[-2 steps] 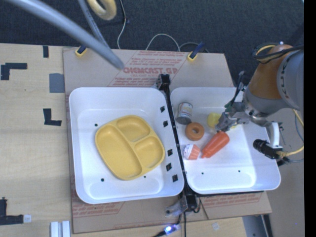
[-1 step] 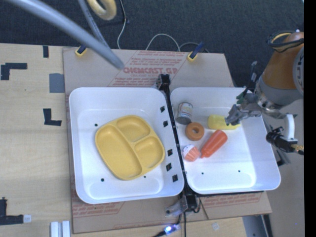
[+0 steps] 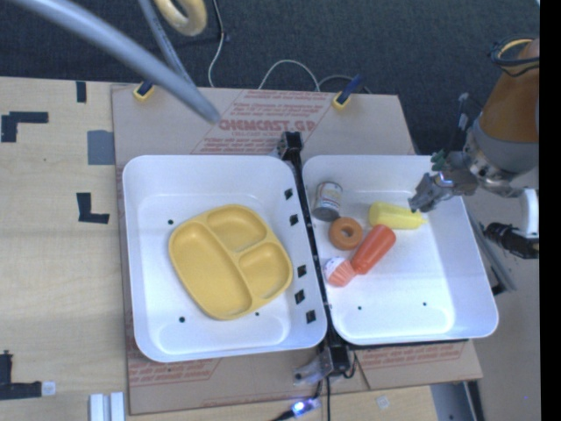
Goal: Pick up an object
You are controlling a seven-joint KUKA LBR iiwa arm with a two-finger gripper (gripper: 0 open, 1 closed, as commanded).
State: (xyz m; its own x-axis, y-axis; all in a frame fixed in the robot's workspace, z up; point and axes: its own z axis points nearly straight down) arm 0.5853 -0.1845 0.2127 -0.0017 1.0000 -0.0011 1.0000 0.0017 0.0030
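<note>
Yellow banana [image 3: 396,216] lies in the right bin [image 3: 456,310], with an orange donut [image 3: 346,232] just left of it, an orange-red bottle [image 3: 364,253] touching below it, and a metal can [image 3: 328,200] further left. Gripper [image 3: 423,197] sits at the banana's right end; finger state cannot be determined. Left bin [image 3: 149,323] holds a yellow tray [image 3: 230,260].

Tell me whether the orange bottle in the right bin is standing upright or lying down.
Lying down. The orange bottle rests on its side on the floor of the right bin, its long body slanting, paler cap end pointing lower-left, below the donut.
</note>
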